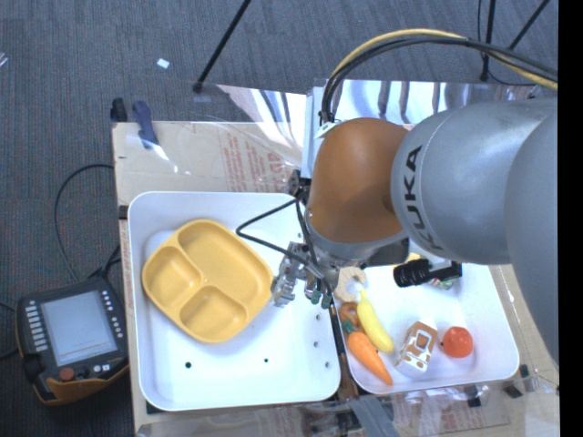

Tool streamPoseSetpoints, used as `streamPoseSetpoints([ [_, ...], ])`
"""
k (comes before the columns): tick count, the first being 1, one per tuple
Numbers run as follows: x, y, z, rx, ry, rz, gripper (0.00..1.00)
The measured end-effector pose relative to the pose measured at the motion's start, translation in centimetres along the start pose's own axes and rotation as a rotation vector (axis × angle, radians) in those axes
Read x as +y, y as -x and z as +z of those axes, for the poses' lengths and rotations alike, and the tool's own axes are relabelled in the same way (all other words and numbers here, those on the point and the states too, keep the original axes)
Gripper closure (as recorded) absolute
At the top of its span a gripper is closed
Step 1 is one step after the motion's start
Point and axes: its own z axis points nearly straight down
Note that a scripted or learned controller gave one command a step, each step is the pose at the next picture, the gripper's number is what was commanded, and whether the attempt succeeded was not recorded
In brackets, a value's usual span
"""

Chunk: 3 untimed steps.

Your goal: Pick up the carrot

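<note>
The orange carrot point(369, 357) lies near the front left corner of the right bin point(496, 353), pointing toward the front edge. A yellow banana point(375, 325) lies right beside it. My gripper point(300, 289) hangs over the right side of the left bin point(228, 381), to the left of the carrot and apart from it. Its fingers stand open with nothing between them.
A yellow divided plate point(208, 279) lies in the left bin, just left of the gripper. In the right bin there are also a white and brown toy block point(417, 347), a red tomato point(457, 341) and a small beige piece point(350, 285). The arm hides the right bin's back.
</note>
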Motion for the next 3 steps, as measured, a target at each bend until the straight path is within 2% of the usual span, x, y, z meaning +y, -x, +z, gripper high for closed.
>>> streamPoseSetpoints([
  [1, 3.6, -0.4, 8.4, -0.017, 0.011, 0.256, 1.0],
  [2, 3.7, -5.1, 8.6, -0.034, 0.032, 0.528, 1.0],
  [3, 4.7, -7.5, 5.0, 0.002, -0.002, 0.655, 1.0],
])
